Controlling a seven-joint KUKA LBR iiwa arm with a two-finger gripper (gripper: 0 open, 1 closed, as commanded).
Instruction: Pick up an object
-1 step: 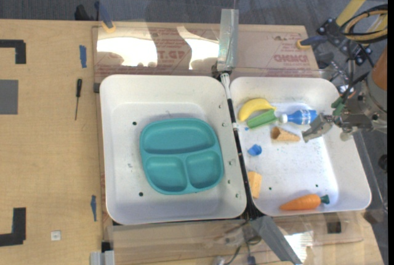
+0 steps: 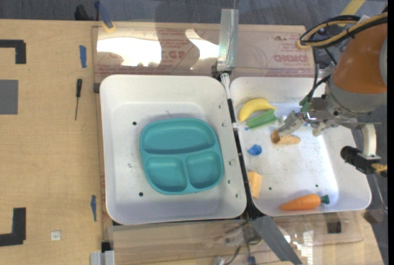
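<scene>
Two white bins sit side by side on the surface, with the gripper (image 2: pixel 294 125) low in the right bin (image 2: pixel 354 196).

Most of the arm (image 2: pixel 360 66) is cut off at the right edge, and whether the gripper is open or closed cannot be told. Red printing on the cardboard (image 2: pixel 271 51) behind the bins is too blurred to read. Just below the gripper tip lies a small tan food piece (image 2: pixel 287 139), touching or nearly so. A banana (image 2: pixel 253 107) and a green piece (image 2: pixel 261 119) lie to its left, a blue piece (image 2: pixel 255 150) below, an orange wedge (image 2: pixel 254 183) and a carrot (image 2: pixel 303 202) toward the near wall. A teal divided plate (image 2: pixel 180 155) lies in the left bin (image 2: pixel 123 103).
</scene>
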